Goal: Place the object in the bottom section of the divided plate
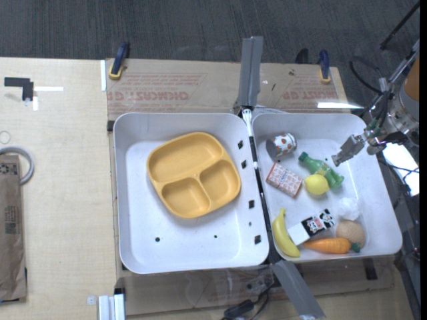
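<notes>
My tool (pixel 346 152) hangs over the right bin (pixel 383 179), grip state unclear, nothing visibly held. I judge picking is the step: the lemon (pixel 316 185) sits near, the divided plate (pixel 193 174) waits left.

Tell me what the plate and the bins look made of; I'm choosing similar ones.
The plate looks like matte yellow plastic: one even colour, rounded moulded dividers, no glare. The bins look like smooth white plastic or coated metal; a soft sheen shows, but the material stays open.
</notes>
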### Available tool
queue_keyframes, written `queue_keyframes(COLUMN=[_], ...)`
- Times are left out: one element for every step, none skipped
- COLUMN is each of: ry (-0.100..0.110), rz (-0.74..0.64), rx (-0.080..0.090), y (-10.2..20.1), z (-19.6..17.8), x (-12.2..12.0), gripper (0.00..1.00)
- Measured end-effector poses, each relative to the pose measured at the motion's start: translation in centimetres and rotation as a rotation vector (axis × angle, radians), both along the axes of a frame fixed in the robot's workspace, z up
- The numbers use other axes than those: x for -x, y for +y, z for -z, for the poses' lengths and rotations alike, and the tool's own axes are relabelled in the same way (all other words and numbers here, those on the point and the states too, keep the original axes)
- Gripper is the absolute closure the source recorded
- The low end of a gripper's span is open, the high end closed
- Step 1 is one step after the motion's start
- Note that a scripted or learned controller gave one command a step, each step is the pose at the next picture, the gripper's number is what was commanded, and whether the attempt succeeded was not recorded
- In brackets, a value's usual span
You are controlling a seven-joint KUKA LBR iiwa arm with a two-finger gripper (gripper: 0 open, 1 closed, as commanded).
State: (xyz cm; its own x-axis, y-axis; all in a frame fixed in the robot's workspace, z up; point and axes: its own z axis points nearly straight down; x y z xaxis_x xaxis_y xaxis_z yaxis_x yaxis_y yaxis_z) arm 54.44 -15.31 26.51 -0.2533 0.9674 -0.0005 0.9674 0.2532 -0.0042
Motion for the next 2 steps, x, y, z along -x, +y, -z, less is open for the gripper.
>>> queue_keyframes(ry=[-0.003, -0.003], rz=[-0.282, -0.282], rx=[0.0, 0.0], y=[-1.9, -1.9], z=[-5.18, -5.18], x=[3.71, 3.71], gripper=[0.0, 0.0])
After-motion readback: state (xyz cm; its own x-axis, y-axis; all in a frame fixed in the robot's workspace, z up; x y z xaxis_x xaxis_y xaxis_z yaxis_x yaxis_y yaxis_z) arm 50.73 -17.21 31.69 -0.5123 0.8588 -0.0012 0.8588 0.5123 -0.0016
